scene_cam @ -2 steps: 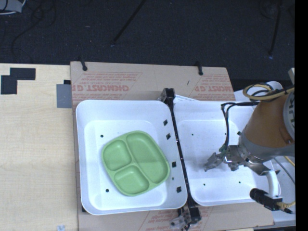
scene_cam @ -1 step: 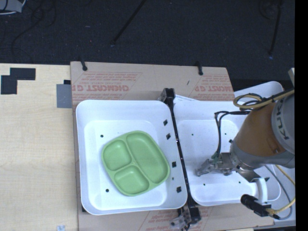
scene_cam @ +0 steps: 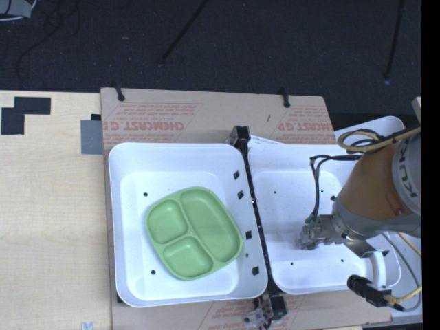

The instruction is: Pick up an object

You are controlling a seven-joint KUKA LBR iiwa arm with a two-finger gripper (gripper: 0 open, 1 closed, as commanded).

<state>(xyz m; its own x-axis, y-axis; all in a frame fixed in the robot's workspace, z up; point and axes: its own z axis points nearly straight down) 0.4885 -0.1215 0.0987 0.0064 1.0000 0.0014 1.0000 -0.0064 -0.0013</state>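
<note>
A green plate (scene_cam: 193,233) with three compartments lies flat in the left white bin (scene_cam: 134,160). My gripper (scene_cam: 311,238) is low inside the right white bin (scene_cam: 289,184), near its middle, far to the right of the plate. The orange band and grey wrist (scene_cam: 375,191) rise behind it and hide the fingers from above. Nothing shows between the gripper and the bin floor.
A black divider clamp (scene_cam: 251,212) runs between the two bins. Cables (scene_cam: 330,163) loop from the wrist over the right bin's far edge. A cardboard sheet (scene_cam: 206,115) lies under both bins, with a wooden bench (scene_cam: 48,218) to the left.
</note>
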